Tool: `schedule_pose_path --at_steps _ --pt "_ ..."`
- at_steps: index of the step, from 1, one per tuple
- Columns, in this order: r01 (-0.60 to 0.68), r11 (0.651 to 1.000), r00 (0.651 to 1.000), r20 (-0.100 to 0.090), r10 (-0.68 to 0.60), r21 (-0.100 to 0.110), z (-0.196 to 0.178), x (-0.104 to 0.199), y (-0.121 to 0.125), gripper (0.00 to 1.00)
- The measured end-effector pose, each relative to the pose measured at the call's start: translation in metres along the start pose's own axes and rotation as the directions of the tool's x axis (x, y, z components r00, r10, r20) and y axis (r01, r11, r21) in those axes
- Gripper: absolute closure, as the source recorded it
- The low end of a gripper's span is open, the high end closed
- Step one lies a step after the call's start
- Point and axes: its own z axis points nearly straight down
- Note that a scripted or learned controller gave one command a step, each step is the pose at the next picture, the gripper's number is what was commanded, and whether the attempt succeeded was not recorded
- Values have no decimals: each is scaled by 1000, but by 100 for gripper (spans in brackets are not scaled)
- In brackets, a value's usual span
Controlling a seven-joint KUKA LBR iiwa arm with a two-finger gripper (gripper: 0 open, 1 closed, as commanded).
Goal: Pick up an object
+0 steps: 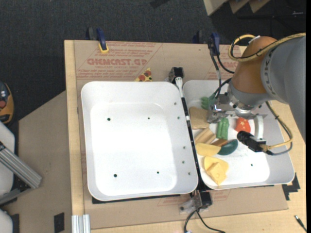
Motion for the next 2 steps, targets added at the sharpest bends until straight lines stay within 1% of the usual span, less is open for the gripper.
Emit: schedule_pose_path --at_steps 1,2 --pt "-1 1000 1000 0 1 1 0 3 -44 100" --pt "-1 1000 1000 3 1 -11 -93 3 -85 100"
